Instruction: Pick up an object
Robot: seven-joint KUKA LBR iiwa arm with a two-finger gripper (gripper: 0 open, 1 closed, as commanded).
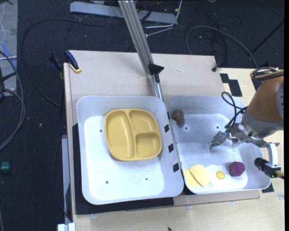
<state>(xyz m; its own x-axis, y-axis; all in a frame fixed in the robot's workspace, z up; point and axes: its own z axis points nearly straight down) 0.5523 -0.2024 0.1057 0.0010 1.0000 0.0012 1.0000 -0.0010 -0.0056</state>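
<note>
A pale wooden bench (pixel 135 74) stood on a dark carpeted floor (pixel 36 135). Black cables (pixel 31 85) trailed over the floor. A slanted metal pole (pixel 137 36) crossed the bench's far edge, by a grey metal frame (pixel 113 11).

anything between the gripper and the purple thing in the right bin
No. In the camera view the stretch from the gripper to the purple object is bare white bin floor.

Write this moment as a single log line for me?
arm: over right bin | gripper: above bin floor, nothing held | objects: brown ball, purple ball, yellow pieces | left bin: yellow divided plate
</note>
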